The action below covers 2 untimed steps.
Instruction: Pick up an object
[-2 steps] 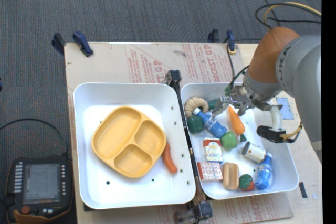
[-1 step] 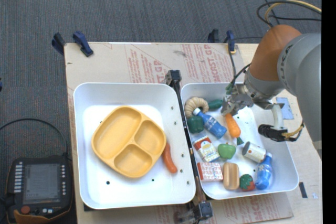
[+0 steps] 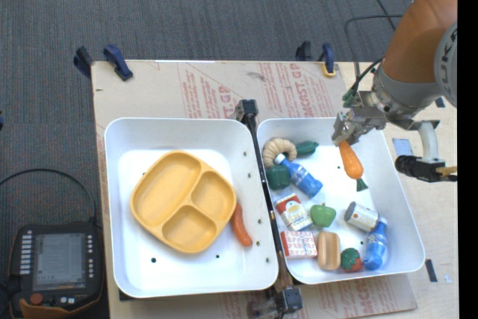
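Camera view, near to far. Left bin [image 3: 119, 265]: a yellow divided plate [image 3: 184, 202] with an orange sausage toy [image 3: 241, 226] just beside its right rim. Right bin [image 3: 407, 231]: near edge, a red carton [image 3: 299, 243], bread roll [image 3: 328, 250], strawberry [image 3: 350, 259] and blue bottle [image 3: 376, 246]; mid-bin, a can [image 3: 361, 217], green pepper [image 3: 323, 215] and small box [image 3: 293, 210]; farther, a second blue bottle [image 3: 300, 175], a rope ring [image 3: 279, 149] and a carrot [image 3: 351, 163]. Gripper [image 3: 351, 129] hangs over the far rim just above the carrot; finger spacing cannot be told.
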{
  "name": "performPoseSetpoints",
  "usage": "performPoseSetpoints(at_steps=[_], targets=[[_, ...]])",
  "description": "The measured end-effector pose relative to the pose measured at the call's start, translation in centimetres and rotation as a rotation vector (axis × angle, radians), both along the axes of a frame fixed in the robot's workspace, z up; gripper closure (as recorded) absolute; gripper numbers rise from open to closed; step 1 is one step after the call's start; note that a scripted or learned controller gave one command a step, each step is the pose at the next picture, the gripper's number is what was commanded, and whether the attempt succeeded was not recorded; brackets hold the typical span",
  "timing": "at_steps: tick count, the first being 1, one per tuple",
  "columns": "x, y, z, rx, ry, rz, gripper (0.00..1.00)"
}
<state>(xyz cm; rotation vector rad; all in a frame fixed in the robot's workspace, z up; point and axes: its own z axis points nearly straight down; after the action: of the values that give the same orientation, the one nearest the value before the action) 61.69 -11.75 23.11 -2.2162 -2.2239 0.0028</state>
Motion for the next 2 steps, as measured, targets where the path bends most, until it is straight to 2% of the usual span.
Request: performPoseSetpoints(at_steps=[1,2], targets=[[0.78,2.50,-1.68,0.001,0.003,0.000,1.00],[0.84,2.51,-0.93,0.001,0.007,0.003,1.00]])
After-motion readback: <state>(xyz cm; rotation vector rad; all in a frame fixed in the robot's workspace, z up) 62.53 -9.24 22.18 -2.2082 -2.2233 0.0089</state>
